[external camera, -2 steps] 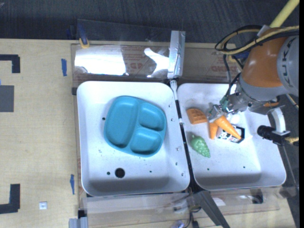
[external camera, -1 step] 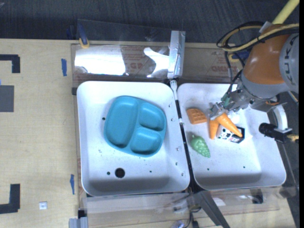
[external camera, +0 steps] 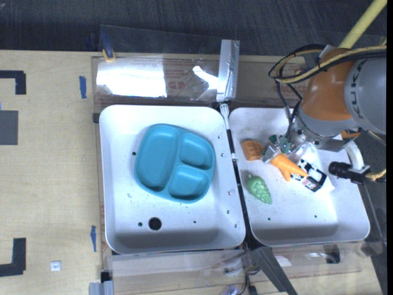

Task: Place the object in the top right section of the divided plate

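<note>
Green toy [external camera: 260, 188] just below-left of gripper [external camera: 277, 153], orange carrot [external camera: 286, 165] touching it, brown piece [external camera: 251, 149] left, blue divided plate [external camera: 174, 161] far left, grip state unclear.

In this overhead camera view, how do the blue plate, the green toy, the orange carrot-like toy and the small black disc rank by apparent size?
1. blue divided plate
2. and 3. orange carrot-like toy and green toy: similar, the carrot partly hidden by the gripper, so no ranking
4. black disc

The grey arm [external camera: 368, 97] reaches in from the right, its orange band [external camera: 328, 94] above the wrist, over the right bin [external camera: 307, 223]. The wrist points down and left. The gripper [external camera: 281, 152] sits low in that bin's upper middle; its fingers are hard to make out.
</note>
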You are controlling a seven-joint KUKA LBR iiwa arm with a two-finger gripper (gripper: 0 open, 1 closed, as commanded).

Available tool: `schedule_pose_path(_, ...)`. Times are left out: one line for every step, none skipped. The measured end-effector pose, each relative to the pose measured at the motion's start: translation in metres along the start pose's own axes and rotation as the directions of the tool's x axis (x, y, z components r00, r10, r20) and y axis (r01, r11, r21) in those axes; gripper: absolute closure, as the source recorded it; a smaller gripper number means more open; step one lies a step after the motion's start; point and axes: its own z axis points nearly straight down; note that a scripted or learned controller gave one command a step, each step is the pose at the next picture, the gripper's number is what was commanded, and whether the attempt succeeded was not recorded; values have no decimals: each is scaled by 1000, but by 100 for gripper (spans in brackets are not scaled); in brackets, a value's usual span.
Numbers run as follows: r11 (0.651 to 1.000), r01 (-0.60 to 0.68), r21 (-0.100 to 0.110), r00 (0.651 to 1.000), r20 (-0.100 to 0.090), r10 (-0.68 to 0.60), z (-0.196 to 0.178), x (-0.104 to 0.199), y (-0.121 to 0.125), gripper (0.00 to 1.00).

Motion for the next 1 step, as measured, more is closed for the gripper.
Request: schedule_pose_path(1000,0,-4,1000,3,0,-11,0,1,100)
